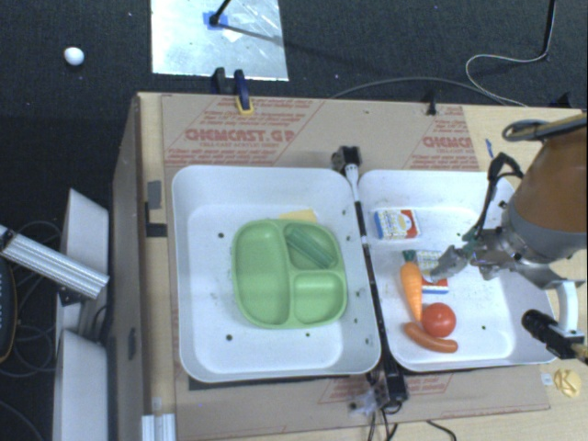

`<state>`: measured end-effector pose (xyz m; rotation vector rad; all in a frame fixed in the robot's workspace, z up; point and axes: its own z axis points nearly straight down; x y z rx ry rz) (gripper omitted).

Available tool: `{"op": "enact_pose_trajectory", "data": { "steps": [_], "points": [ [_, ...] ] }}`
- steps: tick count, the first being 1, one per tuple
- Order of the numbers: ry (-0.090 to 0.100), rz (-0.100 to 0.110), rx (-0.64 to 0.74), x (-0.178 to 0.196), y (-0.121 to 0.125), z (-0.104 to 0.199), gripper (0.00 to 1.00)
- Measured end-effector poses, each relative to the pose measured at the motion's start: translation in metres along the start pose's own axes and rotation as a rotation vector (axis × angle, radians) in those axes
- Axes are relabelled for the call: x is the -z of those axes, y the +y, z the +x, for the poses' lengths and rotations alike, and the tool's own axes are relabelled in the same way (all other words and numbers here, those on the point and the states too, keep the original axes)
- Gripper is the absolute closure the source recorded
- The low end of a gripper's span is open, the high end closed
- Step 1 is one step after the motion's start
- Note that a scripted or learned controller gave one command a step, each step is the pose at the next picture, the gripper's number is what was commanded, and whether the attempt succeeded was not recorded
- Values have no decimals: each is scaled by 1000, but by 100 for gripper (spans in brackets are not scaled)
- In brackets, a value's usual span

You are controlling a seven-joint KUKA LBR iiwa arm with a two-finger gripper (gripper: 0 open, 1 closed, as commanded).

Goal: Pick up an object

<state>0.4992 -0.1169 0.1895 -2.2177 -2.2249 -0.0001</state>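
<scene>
Right of the frame, arm: it reaches in from the right edge, grey with an orange band above the wrist, ending over the right bin (pixel 478 347).
Gripper (pixel 450 263): it sits low in the middle of the right bin, just right of the carrot; I cannot tell how it is set or whether it has hold of anything, since the tip is small and blurred.
Things to pick, right bin: a carrot (pixel 412 288) lies lengthwise near the bin's left wall; a tomato (pixel 439 319) sits just below and right of it; a sausage (pixel 430 340) lies along the lower part, touching or nearly touching the tomato; a small carton (pixel 395 222) lies in the upper left of this bin, apart from the rest; a small flat packet (pixel 432 286) shows beside the carrot, partly under the gripper.
Left bin (pixel 211 338): it bears a green divided plate (pixel 288 274) with a yellow scrap (pixel 299 216) peeking out above it.
Doing the step well: my judgement is that the carrot is nearest, so the gripper should straddle its narrow width, clear of the tomato, and descend fully before closing.
Count: two bins, one carrot, one tomato, one sausage, one carton, one packet, one plate.
</scene>
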Motion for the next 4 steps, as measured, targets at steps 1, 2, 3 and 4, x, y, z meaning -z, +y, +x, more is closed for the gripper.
{"op": "enact_pose_trajectory", "data": {
  "steps": [1,2,3,4],
  "points": [
    [-3,-13,0,-101,74,23,0],
    [0,-4,2,-104,134,31,0],
    [0,-5,4,-94,135,31,100],
    [0,-4,2,-4,114,75,100]
  ]
}}
